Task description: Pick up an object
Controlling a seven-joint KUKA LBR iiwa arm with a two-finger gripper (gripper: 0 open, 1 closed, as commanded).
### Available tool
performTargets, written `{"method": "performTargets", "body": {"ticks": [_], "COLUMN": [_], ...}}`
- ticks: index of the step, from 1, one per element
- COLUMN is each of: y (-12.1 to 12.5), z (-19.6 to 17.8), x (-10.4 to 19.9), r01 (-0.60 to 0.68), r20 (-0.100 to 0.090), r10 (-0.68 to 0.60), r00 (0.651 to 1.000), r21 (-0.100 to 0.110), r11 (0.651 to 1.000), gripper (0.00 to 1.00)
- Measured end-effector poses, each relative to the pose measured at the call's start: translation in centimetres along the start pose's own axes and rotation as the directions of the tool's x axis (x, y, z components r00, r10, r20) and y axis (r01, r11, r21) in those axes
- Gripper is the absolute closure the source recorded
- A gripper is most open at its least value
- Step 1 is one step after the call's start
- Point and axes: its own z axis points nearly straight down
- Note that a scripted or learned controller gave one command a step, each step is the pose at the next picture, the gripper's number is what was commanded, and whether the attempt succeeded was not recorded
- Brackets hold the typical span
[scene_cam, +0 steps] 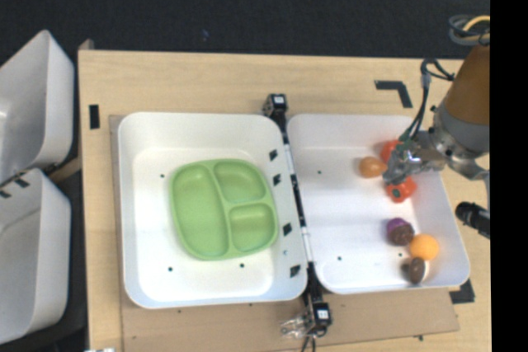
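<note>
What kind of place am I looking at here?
Likely a robot grasping test bench in a lab: two white bins, a green divided tray, small toy foods, and the arm's gripper above them.

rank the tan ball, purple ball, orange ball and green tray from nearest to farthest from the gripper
From the gripper:
1. Tan ball, beside it toward the bin divider.
2. Purple ball, farther down the right bin.
3. Orange ball, near the bin's lower corner.
4. Green tray, over in the left bin.
</note>
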Motion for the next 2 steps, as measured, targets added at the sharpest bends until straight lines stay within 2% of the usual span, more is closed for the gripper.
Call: {"method": "performTargets", "body": {"ticks": [1,2], "y": [0.1,1.8], "z": [-3.4,-3.0], "x": [-0.1,5.7], "r01": [0.001,0.001], "r20": [-0.001,-0.001], "r10": [-0.001,-0.001], "r00": [1.0,1.0], "r21": [0.002,0.001], "r11": [1.0,1.0], "gripper": [1.0,1.0]}}
